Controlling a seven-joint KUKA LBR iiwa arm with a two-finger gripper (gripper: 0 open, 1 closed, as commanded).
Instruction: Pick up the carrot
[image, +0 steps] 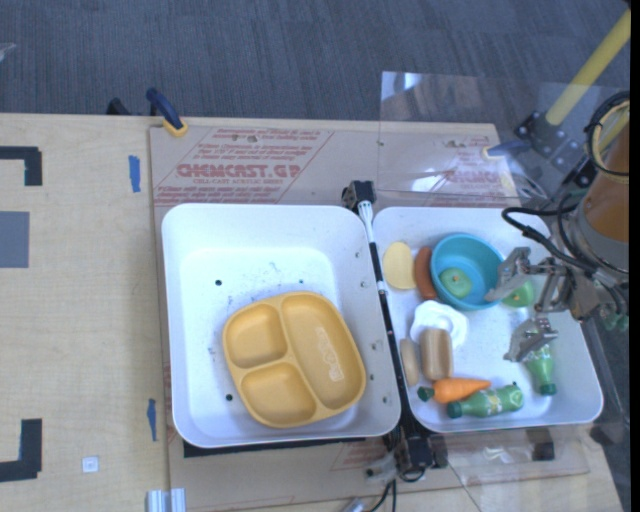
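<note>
The carrot (462, 389), orange with a small green top, lies near the front edge of the right bin (590, 385), just behind a green bottle (490, 402). My gripper (522, 305) hangs over the right side of that bin, to the right of and behind the carrot, well apart from it. It is open, with one fingertip (513, 268) near the blue bowl and the other (529, 340) toward the front. Nothing sits between the fingers.
A blue bowl (466, 266) holding a green piece stands at the back of the right bin. A yellow slice (399, 265), a white item (440, 321), bread-like pieces (435, 353) and another green bottle (543, 371) lie around. The left bin (200, 250) holds a yellow divided plate (292, 357).
</note>
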